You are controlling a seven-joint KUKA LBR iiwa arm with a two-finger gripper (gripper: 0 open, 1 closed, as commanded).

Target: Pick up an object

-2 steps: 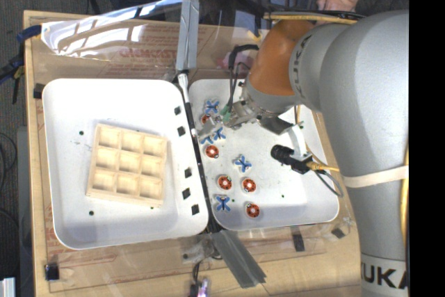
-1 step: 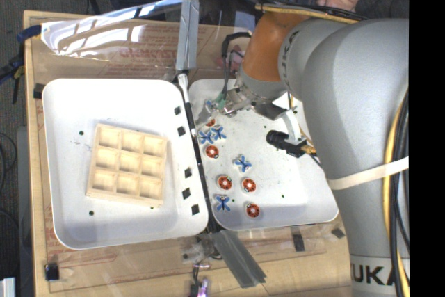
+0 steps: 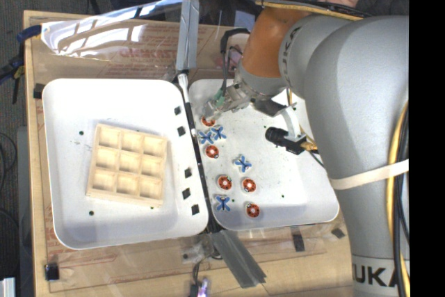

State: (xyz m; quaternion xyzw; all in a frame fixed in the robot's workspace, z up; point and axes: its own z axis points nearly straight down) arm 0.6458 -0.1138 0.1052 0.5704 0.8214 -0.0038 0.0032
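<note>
The gripper (image 3: 214, 106) is hovering low in the right bin (image 3: 306, 209), grip state impossible to tell, with a red ring (image 3: 208, 122) just below it and a blue jack (image 3: 211, 135) crowding that, risking a glancing miss.

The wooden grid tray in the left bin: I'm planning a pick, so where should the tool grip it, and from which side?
Probably from above, on an outer wall of the tray. It lies flat in the left bin, apart from the rim, so its upright edges are exposed.
</note>
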